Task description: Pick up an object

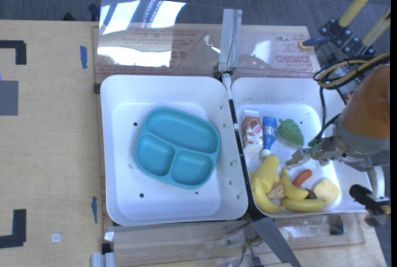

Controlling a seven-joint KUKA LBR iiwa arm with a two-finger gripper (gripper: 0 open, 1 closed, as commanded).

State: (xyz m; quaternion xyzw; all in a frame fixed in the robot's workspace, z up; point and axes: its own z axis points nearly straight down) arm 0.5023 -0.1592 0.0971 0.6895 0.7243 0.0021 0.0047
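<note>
The right bin (310, 101) holds several toy foods. A green broccoli (290, 131) lies near the middle, with a blue tube (269, 133) and a small brown-and-white packet (252, 131) to its left. Yellow bananas (291, 196) lie along the front, beside a yellow pear-like piece (267, 173). A small orange carrot (301, 177) and a pale yellow round fruit (327, 190) sit at the front right. My gripper (302, 158) hangs over the right bin, just above the carrot and right of the broccoli. Nothing shows in its grasp.
The left bin (118, 135) bears a teal divided plate (177, 146). A metal divider (230, 42) and clear panels stand behind the bins. Yellow poles and black cables (347, 42) crowd the back right. The arm's grey body (369, 117) overhangs the right bin's right rim.
</note>
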